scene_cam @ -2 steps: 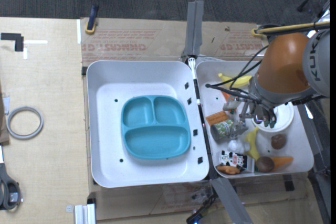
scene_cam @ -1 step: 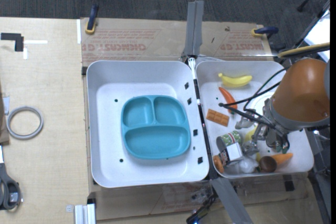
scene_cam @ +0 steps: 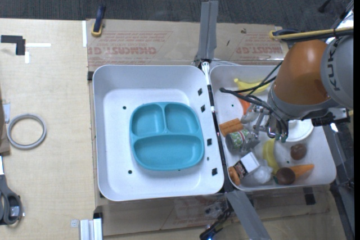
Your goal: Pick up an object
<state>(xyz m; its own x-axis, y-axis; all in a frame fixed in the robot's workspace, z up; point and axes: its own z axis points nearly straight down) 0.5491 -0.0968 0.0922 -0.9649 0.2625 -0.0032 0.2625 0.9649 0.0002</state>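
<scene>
The right bin (scene_cam: 323,180) holds a jumble of small items. My gripper (scene_cam: 255,130) hangs low over its left half, under the orange wrist band (scene_cam: 304,73). Just left of the gripper lies an orange cylinder (scene_cam: 230,125), with a greenish jar (scene_cam: 240,141) below it. A yellow banana (scene_cam: 270,153) lies just to the gripper's lower right. Further right lie a brown ball (scene_cam: 298,150), a carrot (scene_cam: 304,169) and a darker ball (scene_cam: 285,176). The arm hides the bin's upper right part.
The left bin (scene_cam: 107,121) holds a teal divided plate (scene_cam: 167,136). A small dark box (scene_cam: 243,167) and a clear wrapper (scene_cam: 260,176) sit near the right bin's front wall. Another yellow piece (scene_cam: 250,85) lies at its back. A grey tape ring (scene_cam: 25,131) rests on the bench.
</scene>
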